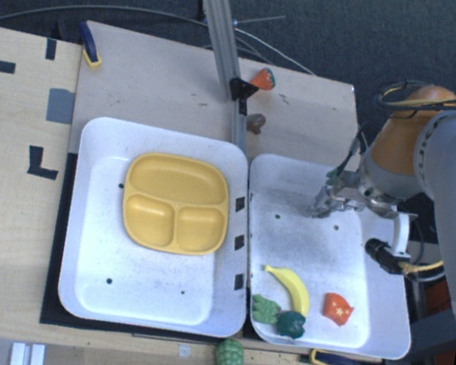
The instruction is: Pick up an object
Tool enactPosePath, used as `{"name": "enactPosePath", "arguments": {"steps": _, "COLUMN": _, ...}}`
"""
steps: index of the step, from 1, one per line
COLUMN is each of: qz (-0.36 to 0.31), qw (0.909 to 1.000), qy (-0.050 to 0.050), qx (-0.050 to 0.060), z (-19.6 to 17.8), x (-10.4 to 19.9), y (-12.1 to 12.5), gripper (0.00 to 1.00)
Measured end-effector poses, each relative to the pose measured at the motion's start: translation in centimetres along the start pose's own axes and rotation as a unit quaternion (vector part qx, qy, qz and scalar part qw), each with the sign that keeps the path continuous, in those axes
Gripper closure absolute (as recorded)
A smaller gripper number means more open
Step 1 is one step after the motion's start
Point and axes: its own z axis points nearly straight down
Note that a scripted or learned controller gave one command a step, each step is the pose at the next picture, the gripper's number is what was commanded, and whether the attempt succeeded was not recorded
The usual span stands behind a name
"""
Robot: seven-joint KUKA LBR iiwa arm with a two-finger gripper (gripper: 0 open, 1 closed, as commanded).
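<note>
Hovering pincer (322, 207) (fingers seemingly blurred), right bin (384, 286)

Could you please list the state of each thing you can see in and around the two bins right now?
yellow divided plate: lying flat in the left bin, compartments up.
banana: lying in the right bin.
red toy: lying in the right bin, apart from the banana.
green toy: at the right bin's near edge.
green grapes: on the bench, outside the bins.
gripper: low over the right bin's far part, holding nothing visible.
</note>
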Motion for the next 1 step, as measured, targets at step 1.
{"name": "enactPosePath", "arguments": {"steps": 1, "qz": 0.001, "qw": 1.0000, "qy": 0.000, "qx": -0.003, "z": -5.02, "x": 0.49, "y": 0.97, "gripper": 1.00}}
